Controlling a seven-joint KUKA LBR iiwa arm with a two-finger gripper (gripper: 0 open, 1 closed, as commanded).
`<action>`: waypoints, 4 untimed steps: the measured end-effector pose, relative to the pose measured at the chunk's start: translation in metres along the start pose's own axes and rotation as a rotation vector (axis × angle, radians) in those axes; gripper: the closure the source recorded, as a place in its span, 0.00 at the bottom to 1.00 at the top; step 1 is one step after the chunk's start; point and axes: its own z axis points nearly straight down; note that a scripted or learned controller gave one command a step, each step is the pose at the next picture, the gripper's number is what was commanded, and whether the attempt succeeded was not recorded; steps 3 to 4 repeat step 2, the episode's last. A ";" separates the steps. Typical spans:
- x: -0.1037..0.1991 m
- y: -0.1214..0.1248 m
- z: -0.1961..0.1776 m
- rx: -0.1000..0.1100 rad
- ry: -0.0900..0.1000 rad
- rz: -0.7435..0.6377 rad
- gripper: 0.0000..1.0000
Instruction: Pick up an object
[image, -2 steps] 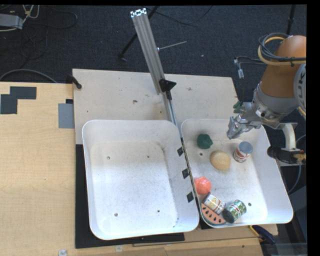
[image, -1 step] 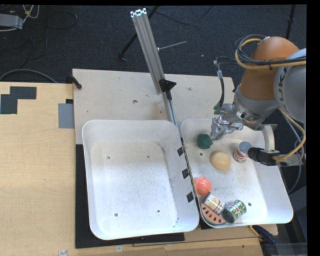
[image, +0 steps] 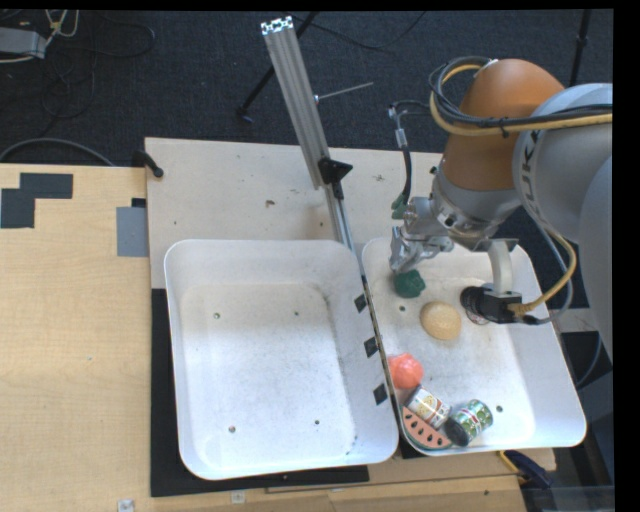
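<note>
One fixed camera looks slantwise down on both bins (image: 260, 300)

A small dark green object (image: 408, 284) lies in the right bin (image: 540, 400), near its far left corner. A pale yellow rounded lump (image: 440, 321) sits mid-bin. An orange-red ball (image: 405, 371) rests against the left wall. Two small cans (image: 450, 415) and a watermelon-slice piece (image: 422, 432) crowd the near edge.

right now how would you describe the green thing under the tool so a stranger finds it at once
Look in the right-hand bin, at its far end beside the divider. The tool hangs just above a small dark green lump. It is the only all-green piece there; the nearest neighbour is a pale yellow rounded object.
</note>
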 end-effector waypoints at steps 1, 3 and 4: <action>0.054 0.005 -0.008 0.000 0.000 0.000 1.00; 0.102 0.011 0.004 0.001 -0.001 0.001 1.00; 0.102 0.011 0.004 0.001 -0.001 0.001 1.00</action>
